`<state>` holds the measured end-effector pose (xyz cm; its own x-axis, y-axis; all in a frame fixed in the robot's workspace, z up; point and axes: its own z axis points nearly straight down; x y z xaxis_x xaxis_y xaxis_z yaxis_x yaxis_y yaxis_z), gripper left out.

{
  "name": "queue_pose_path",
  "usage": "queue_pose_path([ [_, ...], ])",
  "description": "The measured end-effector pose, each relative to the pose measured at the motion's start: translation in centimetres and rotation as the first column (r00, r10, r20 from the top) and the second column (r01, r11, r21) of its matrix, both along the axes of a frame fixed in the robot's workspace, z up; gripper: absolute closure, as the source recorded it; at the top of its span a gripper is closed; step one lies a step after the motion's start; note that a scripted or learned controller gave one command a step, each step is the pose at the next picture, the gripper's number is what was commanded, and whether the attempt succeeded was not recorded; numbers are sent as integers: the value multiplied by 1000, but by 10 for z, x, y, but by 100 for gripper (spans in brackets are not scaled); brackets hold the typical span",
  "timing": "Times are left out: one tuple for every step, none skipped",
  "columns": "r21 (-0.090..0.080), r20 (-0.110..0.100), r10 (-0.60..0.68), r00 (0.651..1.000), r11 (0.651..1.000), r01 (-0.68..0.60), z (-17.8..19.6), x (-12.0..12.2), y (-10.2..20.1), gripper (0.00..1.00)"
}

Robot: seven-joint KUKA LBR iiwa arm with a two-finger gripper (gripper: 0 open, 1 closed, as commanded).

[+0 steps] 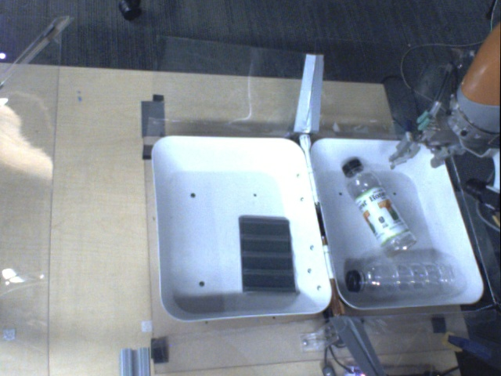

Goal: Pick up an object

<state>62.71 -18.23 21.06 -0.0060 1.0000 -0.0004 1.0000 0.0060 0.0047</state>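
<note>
Camera view, near to far. Near edge of the right bin (462,233): a clear ribbed bottle (401,277) lying flat, long axis left to right, dark cap pointing left. Beyond it, mid-bin: a second clear bottle with a white label (379,213), also on its side, long axis slanting from near-right to far-left, black cap at the far-left end. The two bottles sit near each other; whether they touch I cannot tell. Left bin (180,210) carries a black ridged block (267,253) toward its near side.

Far right corner: the end effector (423,149) hangs over the far rim of the right bin, orange band of the arm (481,81) above it. Two thin fingers appear splayed apart with nothing between them — released, gripping nothing, touching nothing I can make out.

Key relation: the labelled bottle lies to the near-left of the end effector and is the closer candidate; the ribbed bottle is further toward the near edge. Judgement: a pick on the labelled bottle would want the fingers closing across its slanted axis, around the label section rather than the narrow neck. Smooth round plastic may roll or slip
</note>
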Motion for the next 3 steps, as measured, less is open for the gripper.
queue_pose_path([
  [-2,4,101,995,995,-101,-123,14,-7,0],
  [-12,7,291,957,957,-291,-121,-24,36,0],
  [-57,20,467,884,883,-465,-112,-87,56,0],
])
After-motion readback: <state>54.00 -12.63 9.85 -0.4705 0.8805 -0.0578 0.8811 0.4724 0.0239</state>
